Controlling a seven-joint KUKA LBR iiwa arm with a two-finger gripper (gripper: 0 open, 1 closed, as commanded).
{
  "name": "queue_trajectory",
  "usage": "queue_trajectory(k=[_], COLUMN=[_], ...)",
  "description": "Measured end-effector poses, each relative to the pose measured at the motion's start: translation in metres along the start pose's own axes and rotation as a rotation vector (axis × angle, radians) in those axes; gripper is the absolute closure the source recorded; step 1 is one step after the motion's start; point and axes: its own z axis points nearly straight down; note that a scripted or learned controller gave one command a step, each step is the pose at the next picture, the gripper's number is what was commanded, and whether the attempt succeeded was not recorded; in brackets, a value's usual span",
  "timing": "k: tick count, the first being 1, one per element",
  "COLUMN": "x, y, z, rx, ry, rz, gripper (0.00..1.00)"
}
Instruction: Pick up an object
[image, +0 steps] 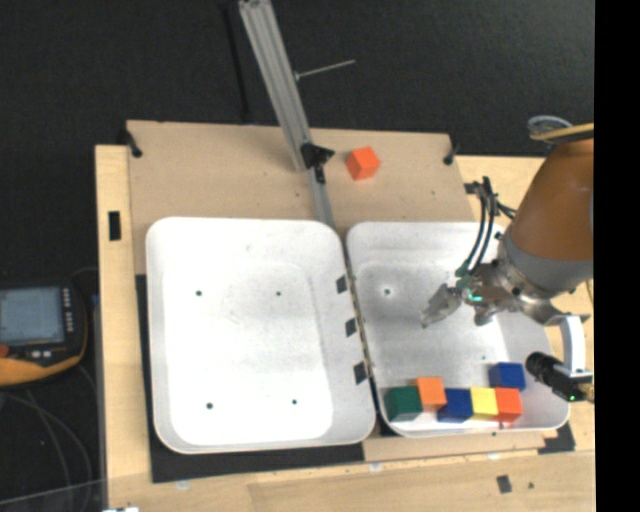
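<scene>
Several coloured blocks lie along the front edge of the right bin (400, 260): a green block (403, 403), an orange block (431, 390), a blue block (455, 404), a yellow block (484, 402), a red-orange block (509, 404) and a second blue block (508, 375) just behind it. My gripper (460, 308) hangs over the middle of the right bin, behind the row of blocks. Its fingers are spread apart, open, with nothing between them.
The left bin (250, 330) sits beside the right one. An orange cube (362, 163) rests on the brown board behind the bins. A slanted metal rail (285, 90) runs down to the gap between the bins. A handheld pendant (35, 325) lies off the bench at left.
</scene>
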Motion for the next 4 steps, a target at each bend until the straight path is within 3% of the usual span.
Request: queue_trajectory(k=[1, 2, 3, 4], x=[-0.032, -0.045, 0.005, -0.034], y=[0.04, 0.043, 0.068, 0.041], z=[0.124, 0.121, 0.044, 0.123], rx=[-0.003, -0.004, -0.01, -0.002], ry=[-0.003, -0.001, -0.001, -0.001], rz=[0.004, 0.002, -0.007, 0.006], gripper=[0.0, 0.0, 0.0, 0.0])
